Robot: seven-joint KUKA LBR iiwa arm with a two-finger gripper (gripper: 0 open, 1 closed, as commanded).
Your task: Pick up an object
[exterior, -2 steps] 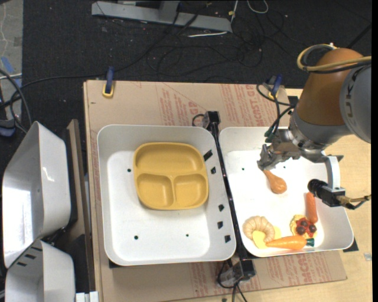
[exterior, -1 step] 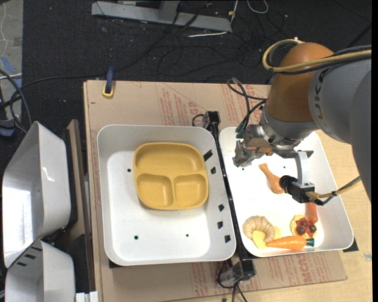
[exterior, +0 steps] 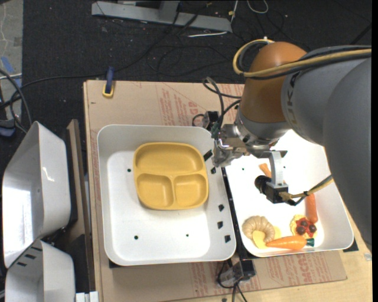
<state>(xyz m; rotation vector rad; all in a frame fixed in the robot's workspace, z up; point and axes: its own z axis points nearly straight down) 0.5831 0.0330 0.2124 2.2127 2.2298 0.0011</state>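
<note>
red print on cardboard [exterior: 147,100] too faint to read

A dark floor [exterior: 53,47] surrounds the bench, crossed by black cables [exterior: 35,79]. A grey metal rail [exterior: 159,15] lies at the top. The bench top is a pale board [exterior: 171,97] with red print. A blue-and-yellow clamp [exterior: 108,84] sits at its far left corner. White tubs [exterior: 35,177] stand at the left.

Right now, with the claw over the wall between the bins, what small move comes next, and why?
Probably slide the claw toward the near end of the right bin, over the croissant. It hangs at the bins' shared wall, while croissant and carrot lie at that end.
</note>
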